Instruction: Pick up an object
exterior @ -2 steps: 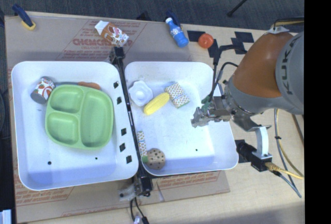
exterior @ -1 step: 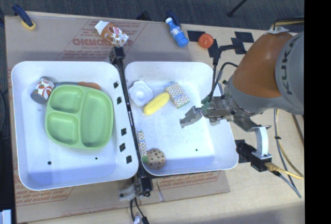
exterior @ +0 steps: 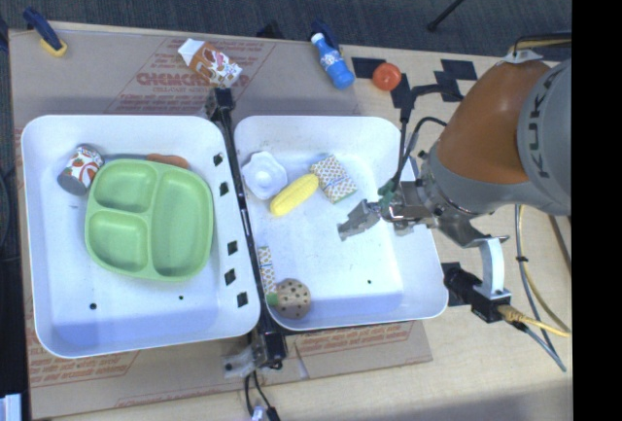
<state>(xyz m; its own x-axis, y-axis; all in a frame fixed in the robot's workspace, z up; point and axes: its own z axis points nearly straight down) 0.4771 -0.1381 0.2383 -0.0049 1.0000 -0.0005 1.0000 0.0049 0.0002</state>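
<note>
The table (exterior: pixel 78 54) carries two white bins side by side, their inner rims meeting at a clipped seam, so anything lifted from one has a low wall to clear on every side. The arm (exterior: pixel 505 142) reaches in from the right and hangs over the right bin (exterior: pixel 389 298), near its right wall. The left bin (exterior: pixel 49 312) is mostly taken up by a green divided plate (exterior: pixel 151 215), with a small cup (exterior: pixel 80 168) wedged against the plate's upper left edge, leaving little room there.

The right bin is roomier: its lower middle floor is bare. The likely objects to pick lie in its upper left part, a yellow banana (exterior: pixel 293 194) touching a patterned block (exterior: pixel 334 178), with a white cup (exterior: pixel 262 174) just beside them. A speckled ball (exterior: pixel 291 298) sits in the lower left corner, tight against the rim and hard to get at.

The claw (exterior: pixel 353 223) hangs near the banana, to its right and apart from it; whether it is spread or pressed together I cannot tell.
</note>
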